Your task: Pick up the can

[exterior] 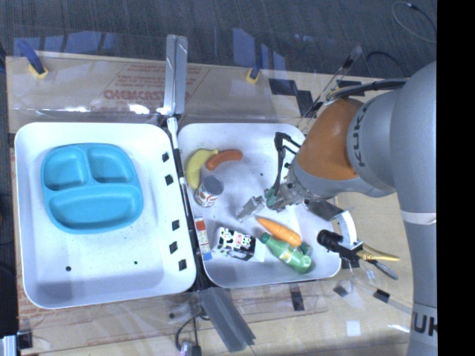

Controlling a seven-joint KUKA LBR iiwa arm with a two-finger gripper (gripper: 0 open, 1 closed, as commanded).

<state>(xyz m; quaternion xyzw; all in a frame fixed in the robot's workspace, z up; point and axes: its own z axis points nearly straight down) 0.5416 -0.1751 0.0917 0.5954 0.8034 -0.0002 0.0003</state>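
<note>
The can (pixel 208 190) is lying tipped over at the left side of the right bin (pixel 326 269), just near of the banana (pixel 195 165) and the sausage (pixel 224 157). The gripper (pixel 256 206) is down in the middle of that bin, a bit right of the can and not touching it, just far of the carrot (pixel 280 230) and green bottle (pixel 288 253). Can't tell how wide it's open from here, and the blue tray (pixel 90 185) sits over in the left bin (pixel 30 273).

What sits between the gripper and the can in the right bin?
In the camera view, a stretch of bare white bin floor separates the gripper from the can; nothing lies between them.
</note>
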